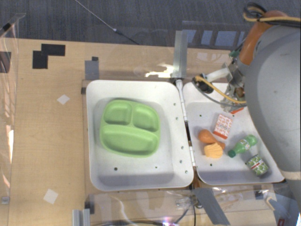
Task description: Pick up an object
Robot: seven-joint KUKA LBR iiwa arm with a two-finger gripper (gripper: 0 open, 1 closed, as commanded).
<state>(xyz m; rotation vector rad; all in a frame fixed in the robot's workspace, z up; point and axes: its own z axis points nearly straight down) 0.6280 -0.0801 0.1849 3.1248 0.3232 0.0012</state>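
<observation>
The right bin (207, 175) holds several small items. A red and white carton (223, 126) lies in its middle, with a brown-orange piece (205, 135) and a yellow-orange piece (213, 150) to its lower left. A green bottle (242, 146) and a green can (257, 165) lie toward the near right corner. My gripper (233, 86) hangs over the far right part of this bin, above and behind the carton, under the orange wrist band (253, 37). Nothing shows held in it. The big grey arm body hides the bin's right edge.
The left bin (101, 173) bears a green divided plate (130, 127). Yellow and black cables (212, 89) loop beside the gripper at the back of the right bin. A metal post (180, 55) stands behind the bins' shared wall.
</observation>
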